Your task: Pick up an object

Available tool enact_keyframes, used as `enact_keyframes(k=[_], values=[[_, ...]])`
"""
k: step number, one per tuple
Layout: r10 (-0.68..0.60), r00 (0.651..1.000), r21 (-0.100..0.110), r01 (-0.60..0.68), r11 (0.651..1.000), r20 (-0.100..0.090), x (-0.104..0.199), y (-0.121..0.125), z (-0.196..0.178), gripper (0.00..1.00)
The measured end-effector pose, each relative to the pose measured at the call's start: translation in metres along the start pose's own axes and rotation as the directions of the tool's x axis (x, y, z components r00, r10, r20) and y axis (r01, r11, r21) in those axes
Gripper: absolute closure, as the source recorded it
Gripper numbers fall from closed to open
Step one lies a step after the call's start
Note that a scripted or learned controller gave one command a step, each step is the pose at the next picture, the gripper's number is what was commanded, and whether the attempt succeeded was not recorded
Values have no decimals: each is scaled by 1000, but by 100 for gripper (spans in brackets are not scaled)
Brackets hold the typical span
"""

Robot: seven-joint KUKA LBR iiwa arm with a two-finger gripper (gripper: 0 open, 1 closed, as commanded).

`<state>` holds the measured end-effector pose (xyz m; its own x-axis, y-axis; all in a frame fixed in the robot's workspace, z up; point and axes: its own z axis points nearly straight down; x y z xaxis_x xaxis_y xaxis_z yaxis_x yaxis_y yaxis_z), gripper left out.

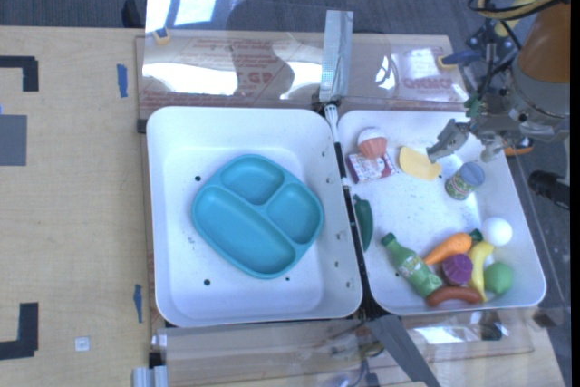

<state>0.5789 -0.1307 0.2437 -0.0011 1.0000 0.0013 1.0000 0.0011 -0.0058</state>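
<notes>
i see the gripper hanging over the right bin, fingers spread wide and holding nothing, above the small can beside the yellow piece.

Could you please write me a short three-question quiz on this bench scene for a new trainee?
1. True or false: the blue divided plate lies in the left bin.
2. Which item lies closest to the end effector? A) green bottle B) small can C) white egg
3. Fill in: the dark green pepper lies at the right bin's ____ edge, next to the divider between the bins.

Key
1. True.
2. B, the small can, just below the end effector in the picture.
3. Left.
</notes>
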Motion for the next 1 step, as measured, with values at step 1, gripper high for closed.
enact_keyframes(k=[1], values=[[-26,1000,6,26,1000,-1,-56,14,71,0]])
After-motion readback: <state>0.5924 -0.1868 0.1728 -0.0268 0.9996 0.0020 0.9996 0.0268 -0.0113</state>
